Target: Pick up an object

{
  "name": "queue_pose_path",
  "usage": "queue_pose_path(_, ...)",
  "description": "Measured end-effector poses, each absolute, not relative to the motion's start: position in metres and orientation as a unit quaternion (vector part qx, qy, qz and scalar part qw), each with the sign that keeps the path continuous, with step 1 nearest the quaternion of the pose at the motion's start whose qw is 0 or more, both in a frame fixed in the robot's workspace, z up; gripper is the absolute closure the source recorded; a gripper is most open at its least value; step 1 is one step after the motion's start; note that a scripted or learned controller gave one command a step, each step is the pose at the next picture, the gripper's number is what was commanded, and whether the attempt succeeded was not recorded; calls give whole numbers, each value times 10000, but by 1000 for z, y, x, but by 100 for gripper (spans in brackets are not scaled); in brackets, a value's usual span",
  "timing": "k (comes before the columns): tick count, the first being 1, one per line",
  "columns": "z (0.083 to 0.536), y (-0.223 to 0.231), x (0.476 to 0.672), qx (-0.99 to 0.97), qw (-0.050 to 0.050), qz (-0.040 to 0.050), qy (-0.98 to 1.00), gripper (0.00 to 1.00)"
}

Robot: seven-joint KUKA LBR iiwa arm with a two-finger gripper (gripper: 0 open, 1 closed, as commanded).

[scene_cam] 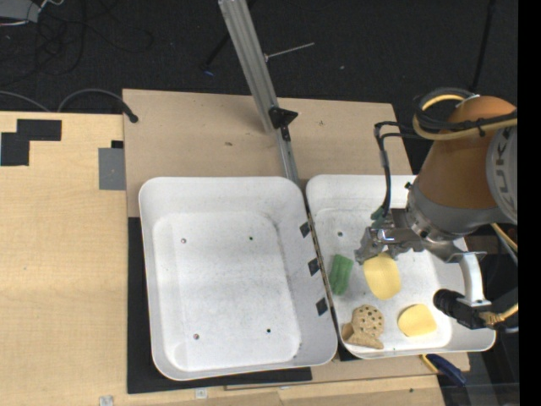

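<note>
Arm (461, 163) is reaching in from the right of the frame, grey body with orange band, sitting over the right bin (338, 194). End effector (378, 242) is hanging low over the middle of that bin, just above and touching or nearly touching the upper yellow piece (383, 277); can't tell which from this angle. Can't tell if it is open, closed or gripping anything: the metal at the tip is too small and partly hidden by the wrist. Four objects are lying in the right bin's lower half: the upper yellow piece at center, a second yellow piece (417, 320) toward the lower right, well apart from the tip, a green piece (341, 274) just beside the bin's left wall, and a tan speckled piece (365, 325) near the lower left corner. Left bin (161, 201) is sitting alongside, its right edge meeting the right bin's left edge, with small black clips along the seam. Both bins are resting on the tan surface (203, 125) in mid frame. A slanted metal rail (254, 66) is running down from the top center toward the gap between the bins. Black cable is looping off the arm by the bin's right edge.
</note>
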State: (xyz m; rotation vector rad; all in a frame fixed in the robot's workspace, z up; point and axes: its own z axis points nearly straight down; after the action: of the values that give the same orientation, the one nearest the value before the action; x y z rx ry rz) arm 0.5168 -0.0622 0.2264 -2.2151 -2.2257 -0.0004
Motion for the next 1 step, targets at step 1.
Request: queue_pose_path(1, 219, -21, 534, -7059, 16, 6, -7083, 100)
